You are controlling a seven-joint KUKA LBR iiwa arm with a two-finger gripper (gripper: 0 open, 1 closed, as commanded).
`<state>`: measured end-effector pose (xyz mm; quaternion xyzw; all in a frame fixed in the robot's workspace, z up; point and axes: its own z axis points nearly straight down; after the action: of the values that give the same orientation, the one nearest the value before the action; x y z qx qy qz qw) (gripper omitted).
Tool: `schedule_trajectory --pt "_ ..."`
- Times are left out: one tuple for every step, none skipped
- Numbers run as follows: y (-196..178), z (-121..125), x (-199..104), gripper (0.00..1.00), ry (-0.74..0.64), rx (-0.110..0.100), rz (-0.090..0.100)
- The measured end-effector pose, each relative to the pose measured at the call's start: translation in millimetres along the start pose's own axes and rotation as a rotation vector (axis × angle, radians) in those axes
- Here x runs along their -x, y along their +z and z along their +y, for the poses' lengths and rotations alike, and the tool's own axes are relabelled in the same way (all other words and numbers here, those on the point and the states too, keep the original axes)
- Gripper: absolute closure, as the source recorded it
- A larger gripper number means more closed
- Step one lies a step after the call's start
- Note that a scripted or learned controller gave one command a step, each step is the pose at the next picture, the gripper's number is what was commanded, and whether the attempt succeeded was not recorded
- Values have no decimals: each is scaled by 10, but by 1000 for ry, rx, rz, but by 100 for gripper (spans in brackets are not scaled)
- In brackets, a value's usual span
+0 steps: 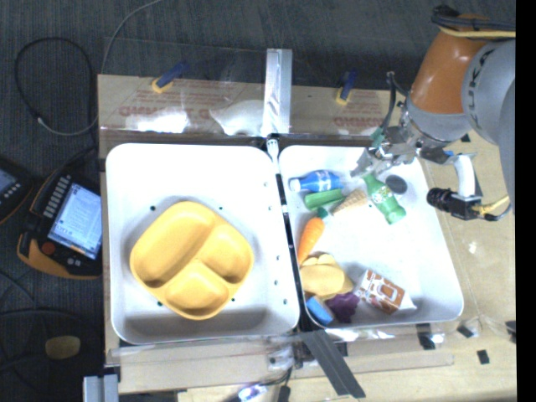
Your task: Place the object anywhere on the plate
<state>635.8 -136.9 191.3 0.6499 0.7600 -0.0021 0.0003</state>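
At the frame's lower right, the right bin point(435, 258) holds a carton point(383, 292), purple toy point(342, 305), carrot point(310, 234) and blue bottle point(316, 180). The yellow plate point(191, 258) fills the left bin point(126, 182). Farther up, the gripper point(378, 164) hovers over a green bottle point(387, 201); its grip I cannot tell.

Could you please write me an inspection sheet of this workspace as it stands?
Surface: two shallow white bins side by side.
Job's things: yellow three-compartment plastic plate in the left bin; toys in the right bin.
Clutter: blue bottle, green bottle, orange carrot, small brown carton, purple piece.
Gripper: two-finger gripper over the right bin's far side, by the green bottle.
Cables: black loop on the floor.
Surroundings: handheld pendant at left.
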Motion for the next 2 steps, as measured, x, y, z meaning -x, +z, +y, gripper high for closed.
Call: schedule_trajectory --pt "67 -505 -847 100 157 3 5" --pt "81 -384 -835 100 -258 2 4"
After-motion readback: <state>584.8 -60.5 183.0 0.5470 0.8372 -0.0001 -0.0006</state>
